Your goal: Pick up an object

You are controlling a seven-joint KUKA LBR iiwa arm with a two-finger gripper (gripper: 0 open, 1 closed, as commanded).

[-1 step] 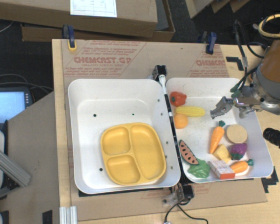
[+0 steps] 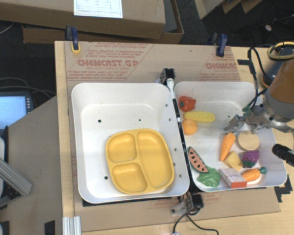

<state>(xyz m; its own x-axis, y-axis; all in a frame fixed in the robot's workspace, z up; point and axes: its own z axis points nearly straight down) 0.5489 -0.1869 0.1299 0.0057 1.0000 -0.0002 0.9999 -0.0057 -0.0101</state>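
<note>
Camera view puts the gripper (image 2: 240, 124) low in the right bin (image 2: 210, 88), fingers spread with nothing between them — poised just above the toy carrot (image 2: 227, 146), probably its target, beside a round beige slice (image 2: 248, 141).

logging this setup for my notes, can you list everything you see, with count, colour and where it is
bins: 2, white, side by side on the bench
tray: 1, yellow, three sections, in the left bin
tomato: 1, red, right bin, far left corner
corn: 1, yellow, below the tomato
orange: 1, orange, below the corn
carrots: 2, orange, mid and near right
watermelon slice: 1, red and green, near left
green vegetable: 1, near edge
round slice: 1, cream
purple vegetable: 1
pink box: 1, near edge
arm: 1, grey and orange, right
hand: 1, over the right bin
</note>
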